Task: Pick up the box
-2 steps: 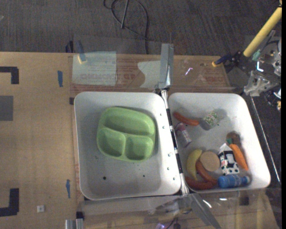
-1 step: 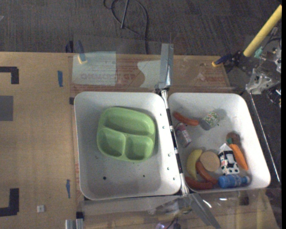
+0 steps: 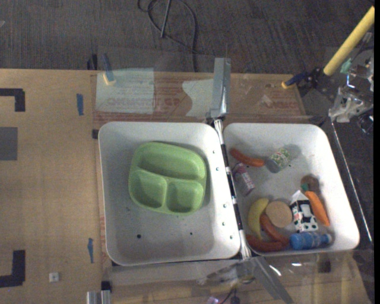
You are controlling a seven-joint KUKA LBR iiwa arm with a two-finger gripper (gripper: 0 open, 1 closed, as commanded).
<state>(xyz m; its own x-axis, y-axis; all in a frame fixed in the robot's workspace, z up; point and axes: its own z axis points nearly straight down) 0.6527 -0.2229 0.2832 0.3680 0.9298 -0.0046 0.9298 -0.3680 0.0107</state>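
Bottom edge of frame: metal bracket point(image 3: 255, 274) under the joint between the two bins, glare on it. Bench point(image 3: 47, 178) is flat tan board, black tape marks at far left, blue tape bits, clear plastic sheet point(image 3: 127, 89) at upper centre. Dark carpet floor point(image 3: 249, 29) across the top, with a black cable point(image 3: 163, 18).

Left bin point(image 3: 113, 237): shallow white plastic, rounded corners. Holds a green tray point(image 3: 168, 177), matte, three compartments, sitting slightly rotated, mid-bin.

Right bin point(image 3: 338, 172): same type, cluttered with toy food. Box point(image 3: 302, 215) is in the lower right part of it: small carton, white with black patches, gabled top. It lies with long axis roughly vertical in frame, gable end toward the upper left, I think; resolution is poor. Orange carrot point(image 3: 317, 207) touches its right side, tan disc point(image 3: 278, 213) touches its left, blue bottle point(image 3: 309, 240) just below. Banana point(image 3: 257, 215) and a red sausage point(image 3: 271, 230) to the left of the disc. Another sausage point(image 3: 247, 158), a small can point(image 3: 279, 158) and a purple item point(image 3: 243, 179) in the upper left of that bin.

Gripper point(image 3: 351, 101) is at the upper right of frame, over the bench edge, well apart from the box. Can't tell from this how wide it stands. Yellow rod point(image 3: 350, 40) slants above it.
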